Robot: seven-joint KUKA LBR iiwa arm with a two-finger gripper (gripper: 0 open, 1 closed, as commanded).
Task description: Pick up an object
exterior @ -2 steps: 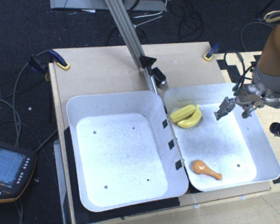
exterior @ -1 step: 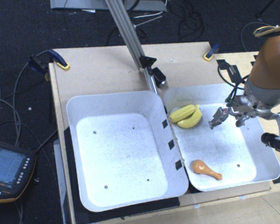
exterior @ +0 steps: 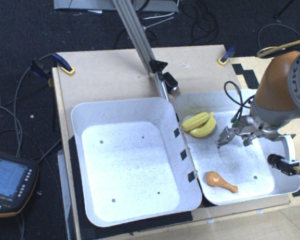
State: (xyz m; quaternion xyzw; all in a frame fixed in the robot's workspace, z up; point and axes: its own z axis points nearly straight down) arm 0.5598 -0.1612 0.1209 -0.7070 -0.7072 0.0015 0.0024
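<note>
A black handheld control pendant with a lit screen is lying on the dark floor at the far left, its cables trailing around it. To its right the pale worktop is carrying two shallow white bins side by side. The left bin is sitting with its speckled floor bare. A slanted metal pole is rising from the junction between the bins at the far side and running up out of the picture. In the right bin, a yellow banana-shaped toy is lying at the far left corner, close to the dividing wall. Nearer the camera, an orange drumstick-shaped toy is resting on the bin floor, well apart from the banana. The gripper is hanging over the middle of the right bin, to the right of the banana and beyond the drumstick, touching neither; its metal fingers are spreading apart with nothing between them. The grey arm, with its orange band, is reaching in from the right.
</note>
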